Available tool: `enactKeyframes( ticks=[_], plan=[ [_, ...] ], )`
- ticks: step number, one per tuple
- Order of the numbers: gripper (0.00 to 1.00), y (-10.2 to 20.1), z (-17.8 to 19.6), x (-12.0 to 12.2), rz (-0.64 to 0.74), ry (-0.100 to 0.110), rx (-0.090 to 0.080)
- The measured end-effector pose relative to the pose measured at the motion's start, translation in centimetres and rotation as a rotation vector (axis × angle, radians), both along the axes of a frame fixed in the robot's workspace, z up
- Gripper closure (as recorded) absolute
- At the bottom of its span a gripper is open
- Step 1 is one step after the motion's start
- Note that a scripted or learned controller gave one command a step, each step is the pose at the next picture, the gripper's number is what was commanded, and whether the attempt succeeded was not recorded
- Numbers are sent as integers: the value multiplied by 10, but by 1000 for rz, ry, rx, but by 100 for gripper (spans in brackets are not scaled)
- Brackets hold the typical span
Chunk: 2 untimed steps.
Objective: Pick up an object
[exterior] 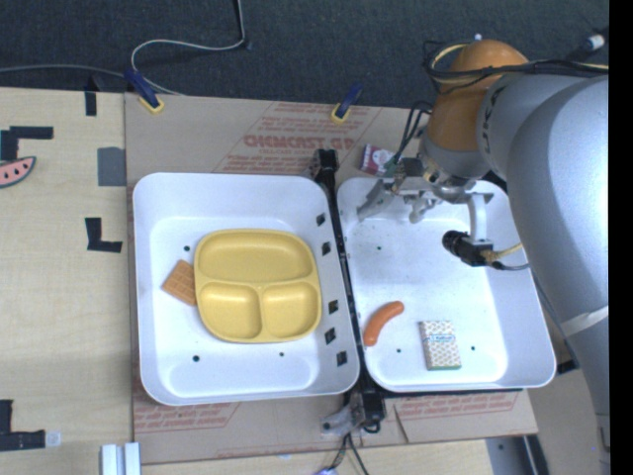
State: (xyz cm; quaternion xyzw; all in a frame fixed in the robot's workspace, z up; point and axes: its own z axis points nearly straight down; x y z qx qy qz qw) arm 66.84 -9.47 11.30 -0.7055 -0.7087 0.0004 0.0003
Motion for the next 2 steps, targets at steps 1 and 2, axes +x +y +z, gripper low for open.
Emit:
enactKeyframes(
  ticks=[1,2],
  plan=[
    [0,0,-28,0,-3,-1,-2],
    [100,0,-18,0,-1,-2,-2]
  ],
)
